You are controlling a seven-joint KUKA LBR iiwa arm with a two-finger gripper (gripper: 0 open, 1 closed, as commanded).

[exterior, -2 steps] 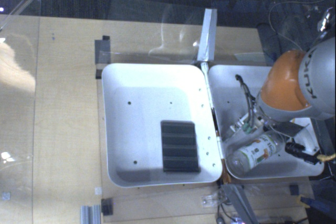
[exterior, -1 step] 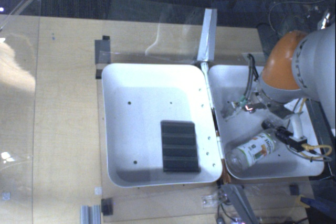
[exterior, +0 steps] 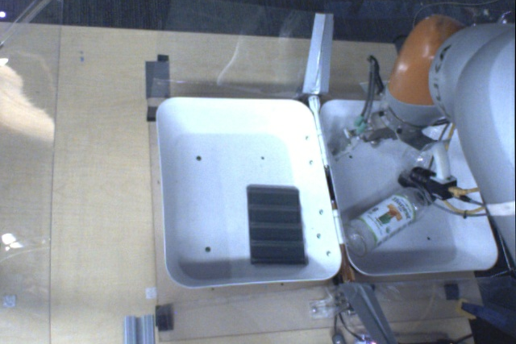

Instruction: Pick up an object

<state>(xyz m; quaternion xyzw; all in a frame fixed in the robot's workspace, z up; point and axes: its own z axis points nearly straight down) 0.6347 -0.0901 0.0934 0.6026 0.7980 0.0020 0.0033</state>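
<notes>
Fingers [exterior: 355, 133] first: we cannot tell whether they stand apart or together, as they show only as thin pale metal parts against the white floor beneath them.

Working from the left, we record the bench [exterior: 89, 197], pale wood, carrying the left bin [exterior: 173, 173], which we take as our reference. Inside the left bin, a black ridged block [exterior: 276, 225] lies flat toward its near right corner, close to the near wall and apart from the right wall.

Directly right of the left bin, touching it along the shared rims, sits the right bin [exterior: 435, 254]. A clear bottle [exterior: 385, 221] with an orange and green label lies on its side there, just past the left bin's right rim and level with the black ridged block, its body slanting up and away from that rim.

The gripper [exterior: 360, 131] hangs just right of the left bin's far right corner, well apart from the clear bottle. Further right again we note the grey arm [exterior: 476, 84] with its orange band [exterior: 418, 60].
</notes>
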